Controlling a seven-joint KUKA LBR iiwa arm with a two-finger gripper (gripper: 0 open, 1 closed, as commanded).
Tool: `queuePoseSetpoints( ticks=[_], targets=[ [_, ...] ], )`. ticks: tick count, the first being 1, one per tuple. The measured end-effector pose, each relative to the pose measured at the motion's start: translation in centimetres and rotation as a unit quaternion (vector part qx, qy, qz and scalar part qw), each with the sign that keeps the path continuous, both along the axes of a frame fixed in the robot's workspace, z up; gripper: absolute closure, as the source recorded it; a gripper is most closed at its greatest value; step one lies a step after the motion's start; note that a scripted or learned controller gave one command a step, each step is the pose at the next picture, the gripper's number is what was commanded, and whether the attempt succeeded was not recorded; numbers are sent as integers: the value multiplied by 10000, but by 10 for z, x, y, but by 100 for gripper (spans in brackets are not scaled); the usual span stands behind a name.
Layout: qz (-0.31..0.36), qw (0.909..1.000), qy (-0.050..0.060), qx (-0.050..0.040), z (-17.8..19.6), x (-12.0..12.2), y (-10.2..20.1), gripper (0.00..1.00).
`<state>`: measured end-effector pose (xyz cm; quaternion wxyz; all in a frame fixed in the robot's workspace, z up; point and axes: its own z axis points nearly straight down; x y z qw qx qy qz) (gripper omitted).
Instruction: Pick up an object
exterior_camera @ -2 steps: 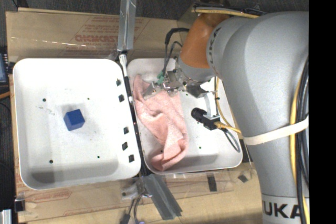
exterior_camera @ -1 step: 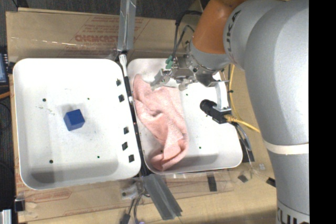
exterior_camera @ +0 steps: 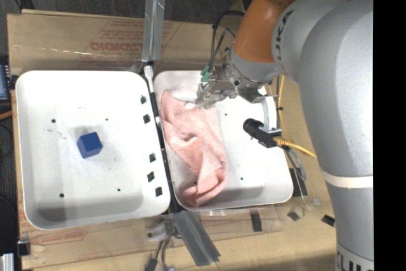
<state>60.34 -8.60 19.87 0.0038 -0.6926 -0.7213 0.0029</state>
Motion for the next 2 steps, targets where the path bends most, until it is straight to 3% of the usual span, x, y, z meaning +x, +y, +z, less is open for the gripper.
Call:
queuePoseSetpoints(
  ticks=[1, 2],
  targets=[
    [2, 10000, 2, 1, 0, 0, 0, 0],
    [682, 9977, -16, 4, 14, -17, 8, 0]
  ],
)
